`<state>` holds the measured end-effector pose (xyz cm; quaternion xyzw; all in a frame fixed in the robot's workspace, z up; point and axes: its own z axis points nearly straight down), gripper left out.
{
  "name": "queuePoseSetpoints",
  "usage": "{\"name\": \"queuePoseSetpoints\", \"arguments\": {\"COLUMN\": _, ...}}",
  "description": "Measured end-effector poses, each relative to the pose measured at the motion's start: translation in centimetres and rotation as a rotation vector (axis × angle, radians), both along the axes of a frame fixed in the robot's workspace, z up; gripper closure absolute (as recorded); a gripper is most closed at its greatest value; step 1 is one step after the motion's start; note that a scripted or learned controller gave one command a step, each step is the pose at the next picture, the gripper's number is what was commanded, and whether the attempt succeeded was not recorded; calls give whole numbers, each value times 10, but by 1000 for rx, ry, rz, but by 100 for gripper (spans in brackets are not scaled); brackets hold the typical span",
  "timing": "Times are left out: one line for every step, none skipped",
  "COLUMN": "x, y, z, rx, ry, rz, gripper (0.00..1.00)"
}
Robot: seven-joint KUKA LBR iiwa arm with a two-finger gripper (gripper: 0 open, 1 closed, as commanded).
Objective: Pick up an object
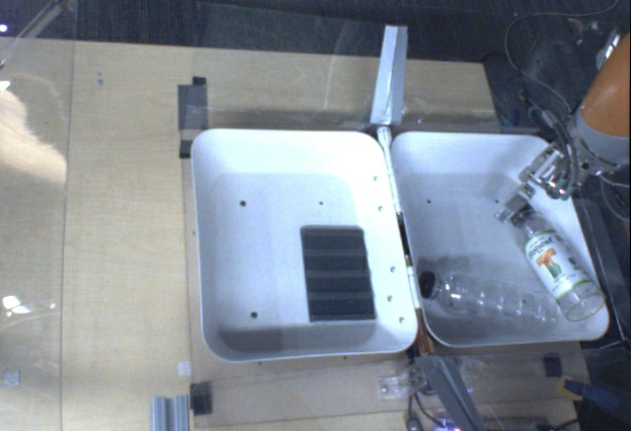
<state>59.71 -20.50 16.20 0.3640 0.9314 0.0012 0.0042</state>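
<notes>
Clear bottle [493, 299] along bin's [463, 159] near edge

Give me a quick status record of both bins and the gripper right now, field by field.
left bin: holds a dark ribbed rectangular pad, lying flat towards the near right part
right bin: holds two clear plastic bottles
bottle with label: lies on its side by the right wall, white and orange-green label
dark-capped bottle: lies along the near wall, cap towards the left
gripper: over the right bin, just above the labelled bottle's cap end
grasp: nothing seen between the fingers
finger state: unclear
</notes>
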Motion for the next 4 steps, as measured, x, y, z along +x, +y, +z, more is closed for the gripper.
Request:
{"name": "queuePoseSetpoints", "arguments": {"x": 69, "y": 6, "z": 11, "rx": -2, "ry": -3, "rz": 134, "gripper": 0}}
{"name": "queuePoseSetpoints", "arguments": {"x": 41, "y": 0, "z": 0, "rx": -2, "ry": 0, "rz": 218, "gripper": 0}}
{"name": "queuePoseSetpoints", "arguments": {"x": 25, "y": 0, "z": 46, "rx": -6, "ry": -3, "rz": 531, "gripper": 0}}
{"name": "queuePoseSetpoints", "arguments": {"x": 24, "y": 1, "z": 55, "rx": -6, "ry": -1, "rz": 635, "gripper": 0}}
